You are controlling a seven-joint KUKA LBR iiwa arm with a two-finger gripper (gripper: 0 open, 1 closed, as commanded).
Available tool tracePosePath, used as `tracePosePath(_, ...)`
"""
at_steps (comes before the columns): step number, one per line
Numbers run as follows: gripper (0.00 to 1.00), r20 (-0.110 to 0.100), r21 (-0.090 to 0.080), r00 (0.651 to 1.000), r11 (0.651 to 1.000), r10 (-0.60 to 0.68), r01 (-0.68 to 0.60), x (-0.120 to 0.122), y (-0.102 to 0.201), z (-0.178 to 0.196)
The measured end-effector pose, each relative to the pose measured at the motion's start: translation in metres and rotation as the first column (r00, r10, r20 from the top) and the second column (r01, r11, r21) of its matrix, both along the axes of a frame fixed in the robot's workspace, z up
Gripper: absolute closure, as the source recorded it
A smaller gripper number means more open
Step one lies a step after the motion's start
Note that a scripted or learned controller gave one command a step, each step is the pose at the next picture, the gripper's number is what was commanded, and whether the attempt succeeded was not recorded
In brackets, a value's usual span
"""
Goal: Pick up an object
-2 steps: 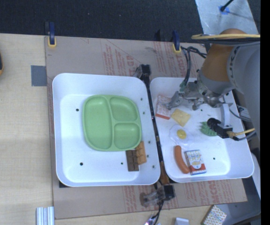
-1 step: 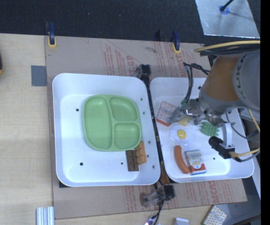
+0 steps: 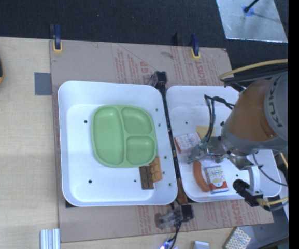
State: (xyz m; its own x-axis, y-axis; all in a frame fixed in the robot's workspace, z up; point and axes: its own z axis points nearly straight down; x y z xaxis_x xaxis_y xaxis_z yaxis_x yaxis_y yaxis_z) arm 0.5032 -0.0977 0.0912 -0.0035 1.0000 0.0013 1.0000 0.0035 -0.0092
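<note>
The arm (image 3: pixel 253 115) covers much of the right bin (image 3: pixel 190 95), and a yellow thing (image 3: pixel 203 132) peeks from under it. Its gripper (image 3: pixel 203 152) sits low among the clutter; whether it is spread or pinched I cannot tell. Just beside it lie a small packet (image 3: pixel 186 140), an orange sausage (image 3: pixel 200 177) and a red-and-white carton (image 3: pixel 216 178). The left bin (image 3: pixel 74 139) holds a green tray (image 3: pixel 124 135) and a brown block (image 3: pixel 151 174).

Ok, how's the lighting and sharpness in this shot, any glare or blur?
Camera view: even light, soft overall; the left white bin is bright, nearly washed out around the green divided plate; the gripper area is blurry; small packet labels are unreadable.
</note>
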Motion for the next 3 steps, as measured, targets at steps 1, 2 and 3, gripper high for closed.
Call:
tracePosePath(1,1.00,0.004,-0.002,1.000,1.000,0.003,-0.003,0.003,-0.002,0.011)
tracePosePath(2,0.00,0.004,-0.002,1.000,1.000,0.003,-0.003,0.003,-0.002,0.011)
tracePosePath(3,0.00,0.002,-0.001,1.000,1.000,0.000,0.000,-0.029,-0.011,0.000)
